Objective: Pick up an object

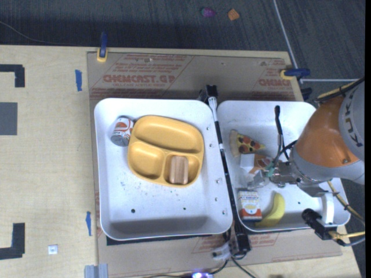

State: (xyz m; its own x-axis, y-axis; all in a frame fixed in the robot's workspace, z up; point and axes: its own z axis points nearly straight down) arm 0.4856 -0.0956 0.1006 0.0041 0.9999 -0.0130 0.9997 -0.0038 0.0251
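The grey arm with the orange band reaches into the right white bin (290, 112), its gripper (264, 175) low among the clutter; how it is set I cannot tell. A yellow plastic banana (275, 208) lies just beside a small orange-and-white carton (250, 205) near the front wall. A pizza-slice toy (246, 143) sits farther back. The left white bin (116, 207) holds a yellow divided tray (159, 143) and a small can (121, 131).

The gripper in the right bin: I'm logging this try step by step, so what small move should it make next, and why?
Probably a short descent. The gripper hangs low in the right bin, between the pizza slice and the small carton, with the banana beside the carton. Nothing shows between its fingers, so no object is picked yet. Whether it is open is unclear.
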